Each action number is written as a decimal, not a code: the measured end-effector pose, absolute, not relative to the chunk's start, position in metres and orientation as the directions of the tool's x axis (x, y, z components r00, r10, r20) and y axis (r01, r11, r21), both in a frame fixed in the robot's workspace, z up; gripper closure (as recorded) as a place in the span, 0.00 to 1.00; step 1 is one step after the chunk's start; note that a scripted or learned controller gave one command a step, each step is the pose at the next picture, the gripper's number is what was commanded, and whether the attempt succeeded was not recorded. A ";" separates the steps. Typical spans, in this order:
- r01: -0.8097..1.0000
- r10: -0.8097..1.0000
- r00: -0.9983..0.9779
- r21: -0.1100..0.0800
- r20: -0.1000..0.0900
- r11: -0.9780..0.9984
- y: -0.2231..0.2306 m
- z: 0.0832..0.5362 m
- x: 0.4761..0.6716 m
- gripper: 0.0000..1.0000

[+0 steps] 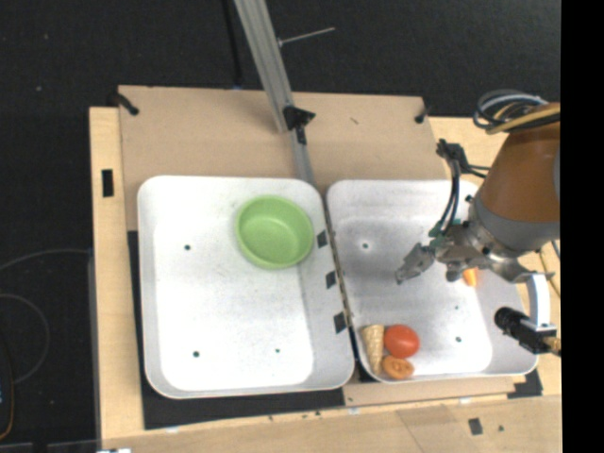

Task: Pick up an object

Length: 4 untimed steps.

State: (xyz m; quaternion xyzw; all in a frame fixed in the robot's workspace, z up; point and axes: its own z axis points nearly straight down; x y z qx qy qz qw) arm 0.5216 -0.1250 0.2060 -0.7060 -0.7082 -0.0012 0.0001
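The gripper point(413, 267) hangs over the middle of the right bin point(377, 217), its tip pointing toward the bin's left wall. Whether it is open or closed, I cannot tell from this angle, and nothing is seen in it.

Well apart from it, in the front left corner of the same bin, three small things lie close together: a red tomato point(402, 340), a pale cone-shaped piece point(375, 340) just beside it on the left, and an orange piece point(397, 368) touching the front wall.

In the left bin point(189, 347), a green bowl point(275, 232) stands upright near the back right corner.

Both bins rest on a light wooden bench point(208, 130); around it the floor is dark. A grey metal pole point(269, 59) rises behind the bins.

The arm point(519, 182) comes in from the right side, its orange band above the wrist.
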 end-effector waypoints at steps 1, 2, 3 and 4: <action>1.000 1.000 -0.001 0.002 0.002 0.001 -0.125 0.206 0.522 0.00; 1.000 1.000 0.001 -0.003 -0.002 -0.001 -0.131 0.163 0.521 0.00; 1.000 1.000 0.002 -0.005 -0.002 -0.002 -0.135 0.103 0.526 0.00; 1.000 1.000 0.003 0.000 0.001 -0.003 -0.136 0.101 0.527 0.00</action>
